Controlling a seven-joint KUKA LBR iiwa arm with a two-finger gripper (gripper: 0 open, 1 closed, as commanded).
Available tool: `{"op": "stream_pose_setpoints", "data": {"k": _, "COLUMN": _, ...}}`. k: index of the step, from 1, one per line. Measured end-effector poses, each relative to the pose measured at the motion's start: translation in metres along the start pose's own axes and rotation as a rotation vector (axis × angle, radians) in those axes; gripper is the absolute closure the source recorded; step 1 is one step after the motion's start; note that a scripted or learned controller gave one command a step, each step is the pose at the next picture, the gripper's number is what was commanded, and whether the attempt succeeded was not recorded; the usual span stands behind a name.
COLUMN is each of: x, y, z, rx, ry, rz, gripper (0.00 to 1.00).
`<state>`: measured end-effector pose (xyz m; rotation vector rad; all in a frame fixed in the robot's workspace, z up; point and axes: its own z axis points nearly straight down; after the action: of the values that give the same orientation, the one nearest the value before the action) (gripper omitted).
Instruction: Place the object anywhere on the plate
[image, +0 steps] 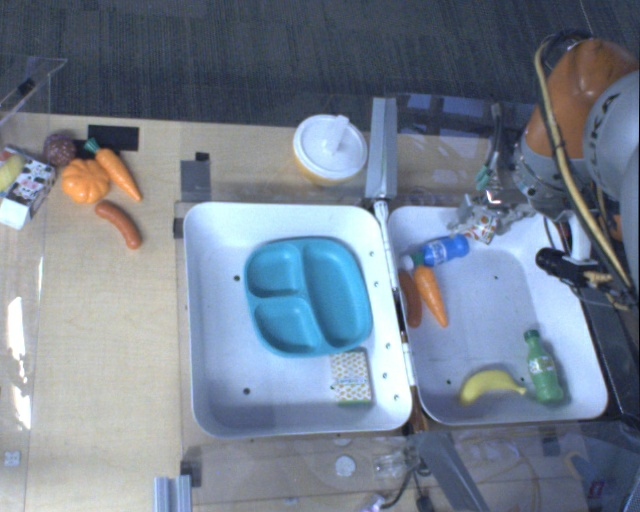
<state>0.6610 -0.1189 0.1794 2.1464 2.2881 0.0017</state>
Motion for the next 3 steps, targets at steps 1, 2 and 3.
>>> {"op": "stream_pose_setpoints", "data": {"k": 1, "x": 0.085, "y": -0.009, "z": -0.006, "rx": 0.0, "ry": 0.003, "rz": -0.016, "gripper": 1.0}}
{"op": "stream_pose_setpoints", "data": {"k": 2, "x": 0.138, "y": -0.037, "z": -0.006, "rx": 0.002, "ry": 0.003, "rz": -0.145, "gripper": 1.0}}
{"op": "stream_pose_setpoints", "data": {"k": 3, "x": 0.22, "y": -0.035, "z": -0.007, "rx": -0.001, "ry": 0.004, "rz": -0.183, "gripper": 1.0}}
